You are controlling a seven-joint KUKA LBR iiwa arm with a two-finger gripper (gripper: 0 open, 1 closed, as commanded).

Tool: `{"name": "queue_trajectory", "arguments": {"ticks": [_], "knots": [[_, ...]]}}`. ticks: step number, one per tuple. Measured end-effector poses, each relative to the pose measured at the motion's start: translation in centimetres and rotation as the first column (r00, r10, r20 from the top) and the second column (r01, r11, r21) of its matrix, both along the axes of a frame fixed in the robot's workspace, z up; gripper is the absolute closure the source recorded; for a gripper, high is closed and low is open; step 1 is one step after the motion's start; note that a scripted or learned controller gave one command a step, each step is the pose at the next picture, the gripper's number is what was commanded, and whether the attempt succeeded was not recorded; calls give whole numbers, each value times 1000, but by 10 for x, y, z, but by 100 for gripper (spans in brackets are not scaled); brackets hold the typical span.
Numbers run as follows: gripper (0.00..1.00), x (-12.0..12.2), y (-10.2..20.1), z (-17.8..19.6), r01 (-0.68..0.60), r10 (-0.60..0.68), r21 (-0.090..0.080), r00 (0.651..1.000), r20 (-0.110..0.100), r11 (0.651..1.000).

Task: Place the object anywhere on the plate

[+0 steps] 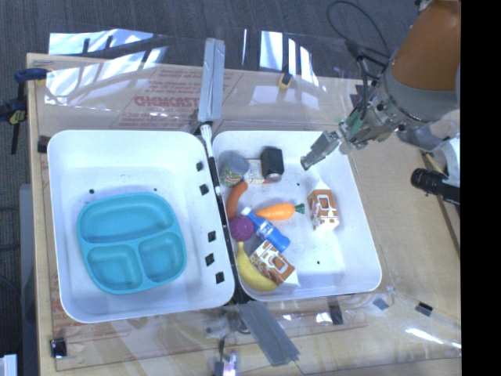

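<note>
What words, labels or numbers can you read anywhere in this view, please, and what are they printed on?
"CHEMCAST": red lettering, seen mirrored, on the clear sheet behind the bins.
Small carton in the right bin: brown and white print, too blurred to read.
Packet lying on the banana: print too blurred to read.
Blue bottle: label too small to read.

Arm over the right bin, blue plate in the left

The gripper (308, 160) hangs above the right bin's (356, 210) far edge; a toy carrot (275, 211), banana (252, 272) and small cartons lie inside, while the divided plate (131, 241) sits in the left bin (70, 155).
</note>
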State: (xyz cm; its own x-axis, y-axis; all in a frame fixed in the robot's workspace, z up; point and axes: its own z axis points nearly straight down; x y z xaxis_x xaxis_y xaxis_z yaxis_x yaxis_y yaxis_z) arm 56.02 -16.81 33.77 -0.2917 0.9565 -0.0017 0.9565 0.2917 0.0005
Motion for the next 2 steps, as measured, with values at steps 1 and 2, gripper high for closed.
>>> {"name": "queue_trajectory", "arguments": {"ticks": [1,2], "knots": [[100,1,1,10,-7,7,-2,1000,0,1000],[100,-83,-26,36,-84,84,0,997,1,997]]}}
